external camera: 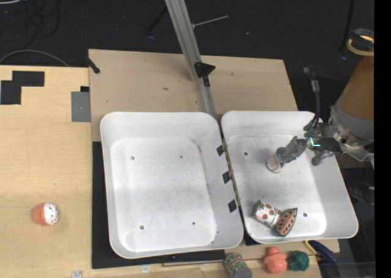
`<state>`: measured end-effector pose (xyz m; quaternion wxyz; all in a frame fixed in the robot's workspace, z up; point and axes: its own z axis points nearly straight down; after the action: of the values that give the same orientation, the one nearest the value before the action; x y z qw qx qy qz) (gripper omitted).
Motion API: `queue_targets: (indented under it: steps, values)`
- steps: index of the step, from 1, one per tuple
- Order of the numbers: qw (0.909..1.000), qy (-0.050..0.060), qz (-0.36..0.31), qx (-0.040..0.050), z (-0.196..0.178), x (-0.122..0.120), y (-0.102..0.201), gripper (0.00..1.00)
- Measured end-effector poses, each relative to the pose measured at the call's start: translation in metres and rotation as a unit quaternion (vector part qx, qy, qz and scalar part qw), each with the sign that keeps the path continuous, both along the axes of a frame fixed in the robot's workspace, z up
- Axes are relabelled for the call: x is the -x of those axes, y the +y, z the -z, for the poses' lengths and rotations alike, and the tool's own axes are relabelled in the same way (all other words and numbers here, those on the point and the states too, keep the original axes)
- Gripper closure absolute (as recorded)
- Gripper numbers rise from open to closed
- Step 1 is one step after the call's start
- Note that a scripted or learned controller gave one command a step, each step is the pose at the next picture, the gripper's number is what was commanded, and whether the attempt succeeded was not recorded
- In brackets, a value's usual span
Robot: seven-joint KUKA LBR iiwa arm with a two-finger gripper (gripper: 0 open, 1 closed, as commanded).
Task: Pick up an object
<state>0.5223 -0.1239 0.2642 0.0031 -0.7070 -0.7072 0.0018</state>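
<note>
My gripper (300, 156) reaches in from the right over the right bin (342, 222), low above its floor, with the fingers spread apart and nothing between them. The tip of the left finger (287, 152) sits against a small pale round object (274, 164) in the middle of that bin. Near the bin's front lie a white piece with red dots (265, 212) and, touching it, a brown shell-like piece (286, 222). Both are well in front of the gripper.
The left bin (110, 148) lies beside the right one, joined by black clips. A metal rail (186, 32) slants up behind them. A red and white ball (46, 214) rests on the wooden board at left. Small green (234, 264) and pink (275, 260) toys lie at the front edge.
</note>
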Motion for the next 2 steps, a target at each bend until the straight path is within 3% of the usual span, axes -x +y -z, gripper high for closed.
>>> queue_targets:
  steps: [1, 2]
  values:
    - [1.0000, -0.002, 0.001, 0.0005, -0.002, 0.000, -0.001, 0.00]
    - [1.0000, 0.001, 0.000, 0.0000, 0.047, -0.008, 0.003, 0.00]
